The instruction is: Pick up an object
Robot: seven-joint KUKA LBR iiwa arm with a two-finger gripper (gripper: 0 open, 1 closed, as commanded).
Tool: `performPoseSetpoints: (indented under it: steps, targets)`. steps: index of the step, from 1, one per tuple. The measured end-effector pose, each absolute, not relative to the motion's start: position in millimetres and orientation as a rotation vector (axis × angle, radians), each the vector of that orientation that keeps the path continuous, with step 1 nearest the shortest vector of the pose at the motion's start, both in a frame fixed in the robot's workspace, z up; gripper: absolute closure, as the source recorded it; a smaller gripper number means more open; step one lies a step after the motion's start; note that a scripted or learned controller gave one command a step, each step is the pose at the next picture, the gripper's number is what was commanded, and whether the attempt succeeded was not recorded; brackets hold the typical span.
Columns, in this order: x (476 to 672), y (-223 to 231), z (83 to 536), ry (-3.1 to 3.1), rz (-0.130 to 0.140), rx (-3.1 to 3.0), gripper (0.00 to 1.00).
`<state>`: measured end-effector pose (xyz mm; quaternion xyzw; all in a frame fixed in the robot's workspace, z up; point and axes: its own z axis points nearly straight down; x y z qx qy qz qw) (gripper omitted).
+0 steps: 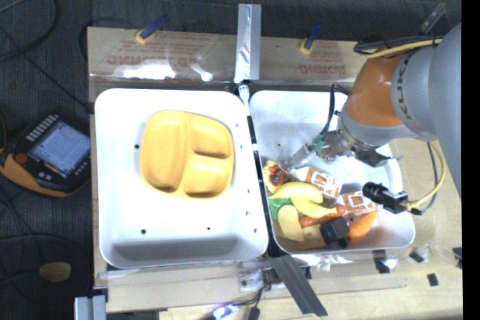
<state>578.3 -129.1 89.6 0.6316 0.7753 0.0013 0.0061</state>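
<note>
My gripper [313,150] hangs low in the right bin [292,112], over its middle, just above the pile of objects. The pile fills the bin's near half: a yellow banana [298,196], a small orange-and-white box [322,182], a second such box [355,200], a black block [335,231], an orange carrot-like piece [364,225] and a yellowish round fruit [289,221]. I see nothing held in the gripper. A large yellow divided dish [186,154] lies alone in the left bin [120,221].
The grey arm with its orange band [379,97] comes in from the right over the right bin's far corner. A black cable connector [379,195] hangs by the bin's right wall. A handheld controller [52,154] lies on the floor at left.
</note>
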Motion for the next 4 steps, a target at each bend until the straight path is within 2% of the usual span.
performPoseSetpoints:
  steps: [2, 3, 4]
  targets:
    - [496.3, -161.2, 90.3, 2.408, 0.019, 1.988, 0.00]
    - [499.5, -112.6, 89.8, 2.249, 0.011, 2.167, 0.00]
    - [501.1, -111.7, 96.7, 2.256, 0.014, 2.169, 1.00]
